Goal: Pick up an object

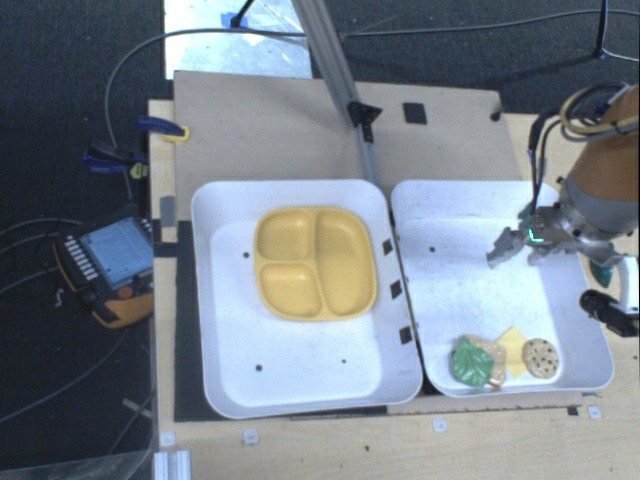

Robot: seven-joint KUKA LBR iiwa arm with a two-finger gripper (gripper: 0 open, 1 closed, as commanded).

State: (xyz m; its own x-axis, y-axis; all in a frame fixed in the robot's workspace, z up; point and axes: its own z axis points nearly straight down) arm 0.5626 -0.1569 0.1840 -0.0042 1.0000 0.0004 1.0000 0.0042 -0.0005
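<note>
Several small toy foods lie in the front right corner of the right bin [450, 298]: a green leafy piece [472, 362], a yellow wedge [513, 347] and a round speckled cookie [541, 358]. My gripper [520, 255] hangs over the upper right part of that bin, well behind the foods. It looks open, with nothing between its fingers. The grey arm with its orange band [605, 173] comes in from the right edge.
A yellow divided plate [316, 263] rests in the left bin [230, 368]. A slanted metal pole [330, 53] stands behind the bins. Cables, clamps and a handheld pendant [108, 260] lie off the bench to the left.
</note>
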